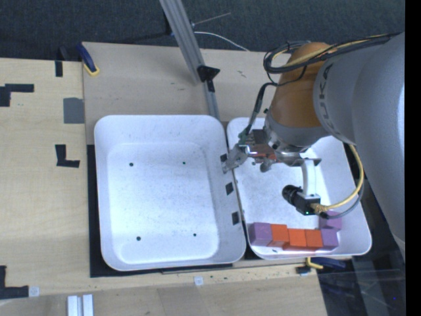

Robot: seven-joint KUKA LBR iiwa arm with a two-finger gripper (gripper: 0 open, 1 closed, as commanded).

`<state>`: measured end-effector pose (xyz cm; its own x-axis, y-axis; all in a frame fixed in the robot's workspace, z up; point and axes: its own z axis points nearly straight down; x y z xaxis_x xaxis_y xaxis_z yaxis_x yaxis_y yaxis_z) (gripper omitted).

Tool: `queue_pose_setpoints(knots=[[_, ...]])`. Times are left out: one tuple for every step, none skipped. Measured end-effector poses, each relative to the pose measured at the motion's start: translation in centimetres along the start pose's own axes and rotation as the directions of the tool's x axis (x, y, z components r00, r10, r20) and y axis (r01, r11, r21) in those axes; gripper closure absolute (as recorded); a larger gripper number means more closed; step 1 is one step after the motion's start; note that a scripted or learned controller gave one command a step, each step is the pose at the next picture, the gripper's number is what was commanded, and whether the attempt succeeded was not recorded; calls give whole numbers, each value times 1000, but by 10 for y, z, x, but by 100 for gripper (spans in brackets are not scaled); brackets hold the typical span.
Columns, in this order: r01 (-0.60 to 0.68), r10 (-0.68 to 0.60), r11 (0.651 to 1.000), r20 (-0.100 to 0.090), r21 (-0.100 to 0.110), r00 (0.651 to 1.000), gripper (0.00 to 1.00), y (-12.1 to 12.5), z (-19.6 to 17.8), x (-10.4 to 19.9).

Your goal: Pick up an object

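My gripper (248, 151) hangs over the upper left part of the right bin (268, 199), close to the wall shared with the left bin. Along the right bin's front wall lies a row of blocks: a purple block (261, 233) at the left, an orange block (280, 235) beside it, another orange block (310, 239), and a purple block (331, 232) at the right end. The gripper is well above and behind this row, touching none of the blocks. The arm's wrist hides the bin's back part.
The left bin (161, 189) lies beside the right one. A metal pole (186, 38) slants down to the bins' back edge. A black cable fitting (297, 198) hangs from the arm over the right bin, just above the block row.
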<state>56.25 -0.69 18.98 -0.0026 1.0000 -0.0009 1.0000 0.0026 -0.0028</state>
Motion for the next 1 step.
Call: queue_pose_setpoints(knots=[[-7, 7, 1000, 2, -1, 1000, 0, 0, -2, -56]])
